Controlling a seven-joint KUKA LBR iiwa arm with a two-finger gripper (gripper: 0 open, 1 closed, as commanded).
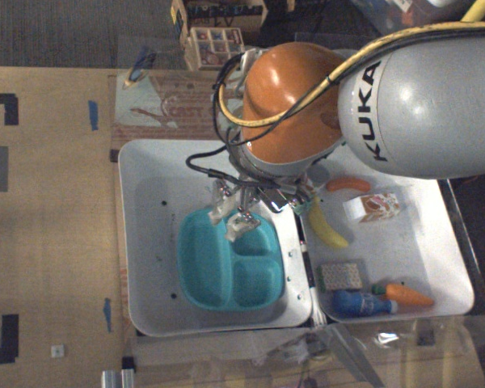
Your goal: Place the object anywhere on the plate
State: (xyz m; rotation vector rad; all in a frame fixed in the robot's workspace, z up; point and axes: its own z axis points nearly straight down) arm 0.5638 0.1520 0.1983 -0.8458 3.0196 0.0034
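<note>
plate [226, 273] just beneath gripper [230, 215]

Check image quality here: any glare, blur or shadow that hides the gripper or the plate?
Camera view: bright highlights on the arm shell, none on the plate; soft overall, so the gripper fingers over the plate's top edge are hard to resolve; faint shadow inside the left bin; right-bin objects readable.

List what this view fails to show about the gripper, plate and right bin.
- Gripper over the plate: fingers small and blurred; whether they hold anything cannot be told.
- Plate's upper right corner: partly covered by the gripper.
- Right bin: its upper part hidden under the arm.
- Banana: top end under the wrist.
- Carton: print too small to read.
</note>
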